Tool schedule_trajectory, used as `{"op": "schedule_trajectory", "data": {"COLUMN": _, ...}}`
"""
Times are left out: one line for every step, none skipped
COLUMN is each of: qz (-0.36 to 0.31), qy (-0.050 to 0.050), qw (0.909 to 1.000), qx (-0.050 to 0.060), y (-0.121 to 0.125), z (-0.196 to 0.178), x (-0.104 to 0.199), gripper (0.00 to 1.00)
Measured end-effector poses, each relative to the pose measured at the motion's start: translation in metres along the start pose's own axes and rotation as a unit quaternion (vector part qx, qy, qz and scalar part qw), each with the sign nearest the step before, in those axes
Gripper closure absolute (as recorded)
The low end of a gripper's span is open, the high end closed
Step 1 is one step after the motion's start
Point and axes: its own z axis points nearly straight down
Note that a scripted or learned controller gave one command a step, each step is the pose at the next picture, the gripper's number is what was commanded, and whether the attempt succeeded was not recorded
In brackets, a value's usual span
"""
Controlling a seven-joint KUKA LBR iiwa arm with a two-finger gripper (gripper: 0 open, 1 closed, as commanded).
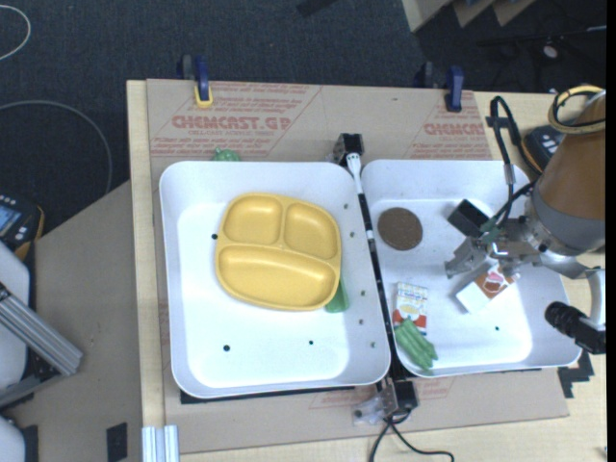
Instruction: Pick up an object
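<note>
My gripper (484, 263) is in the right bin (452, 176), low over its middle right, and looks open. A small white and red packet (484, 290) lies on the bin floor just in front of the fingertips, partly covered by them; I cannot see it being held. A brown round disc (399, 228) lies to the gripper's left. A white card with red and green print (411, 301) and a green pea pod (417, 341) sit near the bin's front left corner.
The left bin (192, 287) holds a yellow divided plate (279, 251) with a green item (337, 299) peeking out at its lower right edge. A black divider strip (364, 229) runs between the bins. Blue clamps (201, 77) hold the cardboard at the back.
</note>
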Motion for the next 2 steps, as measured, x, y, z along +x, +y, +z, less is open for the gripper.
{"op": "schedule_trajectory", "data": {"qz": 0.0, "qy": -0.001, "qw": 1.0, "qx": -0.002, "y": 0.001, "z": -0.011, "x": 0.0, "gripper": 1.0}}
{"op": "schedule_trajectory", "data": {"qz": -0.005, "qy": 0.001, "qw": 1.0, "qx": -0.004, "y": -0.02, "z": -0.085, "x": 0.077, "gripper": 1.0}}
